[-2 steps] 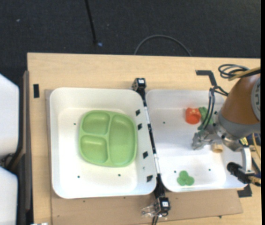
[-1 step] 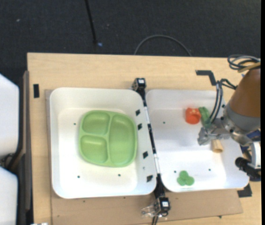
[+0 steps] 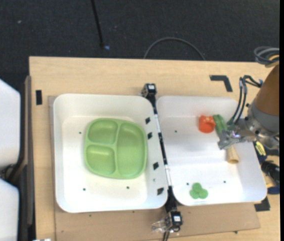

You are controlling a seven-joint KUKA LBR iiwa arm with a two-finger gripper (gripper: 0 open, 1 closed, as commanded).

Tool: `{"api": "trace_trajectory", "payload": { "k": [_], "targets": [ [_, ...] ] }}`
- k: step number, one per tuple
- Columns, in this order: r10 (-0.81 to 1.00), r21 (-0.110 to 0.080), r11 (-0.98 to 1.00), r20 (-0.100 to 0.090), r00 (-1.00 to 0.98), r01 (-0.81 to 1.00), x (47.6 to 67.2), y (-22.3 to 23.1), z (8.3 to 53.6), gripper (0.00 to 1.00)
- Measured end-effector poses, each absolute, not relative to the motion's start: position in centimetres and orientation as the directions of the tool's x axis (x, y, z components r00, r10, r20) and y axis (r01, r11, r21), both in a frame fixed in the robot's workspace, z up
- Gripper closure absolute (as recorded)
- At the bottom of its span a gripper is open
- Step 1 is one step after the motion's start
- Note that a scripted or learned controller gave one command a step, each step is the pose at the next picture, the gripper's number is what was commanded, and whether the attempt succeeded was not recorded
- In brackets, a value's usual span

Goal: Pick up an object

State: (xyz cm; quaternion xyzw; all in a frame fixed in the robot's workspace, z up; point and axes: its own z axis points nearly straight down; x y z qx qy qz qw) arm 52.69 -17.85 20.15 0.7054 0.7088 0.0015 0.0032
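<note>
In the right bin (image 3: 182,185) lie an orange toy (image 3: 206,124) with a green stem (image 3: 219,122) near the far side, a small green lumpy toy (image 3: 198,191) near the front wall, and a short tan piece (image 3: 232,157) at the right. My gripper (image 3: 225,141) reaches in from the right and hangs low over the bin, just right of and below the orange toy and directly above the tan piece. The gripper body hides whatever lies right under it.
The left bin (image 3: 66,185) holds a light green divided plate (image 3: 116,147). A black-clipped divider (image 3: 158,149) runs between the two bins. Cables (image 3: 243,97) hang by the arm at the right. The wooden bench (image 3: 107,74) surrounds both bins.
</note>
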Motion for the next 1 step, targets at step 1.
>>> {"api": "trace_trajectory", "payload": {
  "k": [1],
  "targets": [
    [1.0, 0.007, 0.003, -0.003, -0.003, 1.0, 52.87, -17.98, 25.53, 1.0]
  ]
}}
